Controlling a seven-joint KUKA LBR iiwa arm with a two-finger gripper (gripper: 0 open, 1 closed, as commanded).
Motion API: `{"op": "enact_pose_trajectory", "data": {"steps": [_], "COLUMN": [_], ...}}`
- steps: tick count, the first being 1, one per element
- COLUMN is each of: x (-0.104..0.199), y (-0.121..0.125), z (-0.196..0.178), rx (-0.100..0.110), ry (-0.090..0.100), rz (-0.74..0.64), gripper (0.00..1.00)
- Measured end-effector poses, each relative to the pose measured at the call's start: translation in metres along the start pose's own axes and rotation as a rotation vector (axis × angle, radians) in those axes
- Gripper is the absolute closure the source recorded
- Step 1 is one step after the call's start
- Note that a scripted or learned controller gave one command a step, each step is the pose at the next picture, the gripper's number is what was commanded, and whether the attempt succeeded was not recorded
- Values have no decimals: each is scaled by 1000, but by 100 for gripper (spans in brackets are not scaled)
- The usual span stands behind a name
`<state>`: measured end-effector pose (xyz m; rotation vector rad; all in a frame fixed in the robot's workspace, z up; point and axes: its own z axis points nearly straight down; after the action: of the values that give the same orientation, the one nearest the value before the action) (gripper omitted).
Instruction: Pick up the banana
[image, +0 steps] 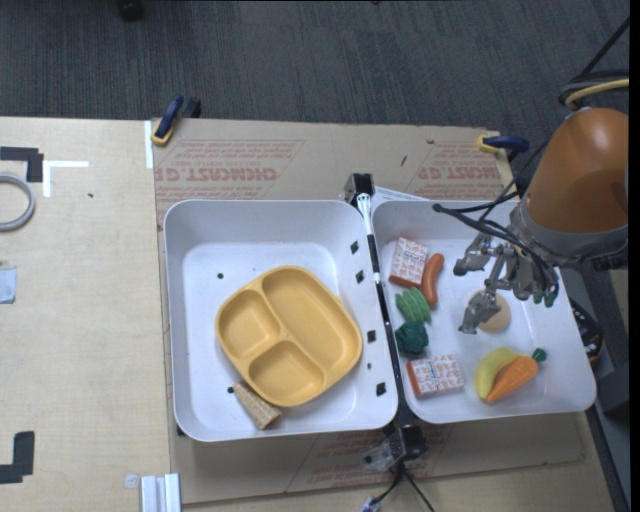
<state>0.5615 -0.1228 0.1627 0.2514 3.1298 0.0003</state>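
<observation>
The banana (490, 369) is a short yellow piece lying near the front of the right bin (570, 392), with an orange carrot (516, 376) pressed against its right side. My gripper (470, 296) hangs over the middle of that bin, behind and slightly left of the banana and apart from it. Its two fingers stand spread, with nothing between them. One fingertip (473, 320) is down beside a beige egg-shaped piece (496, 317).
The right bin also holds two red-and-white boxes (408, 262) (435, 375), a red sausage (431, 280) and two green vegetables (412, 305) (411, 339). The left bin (200, 250) holds a yellow divided plate (288, 335) and a bread piece (257, 406).
</observation>
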Motion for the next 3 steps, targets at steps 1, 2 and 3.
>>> {"op": "enact_pose_trajectory", "data": {"steps": [1, 2, 3], "x": [75, 81, 76], "y": [-38, -20, -22], "z": [41, 70, 70], "rx": [0, 0, 0], "ry": [0, 0, -1], "rz": [-97, -357, -444], "gripper": [0, 0, 0]}}
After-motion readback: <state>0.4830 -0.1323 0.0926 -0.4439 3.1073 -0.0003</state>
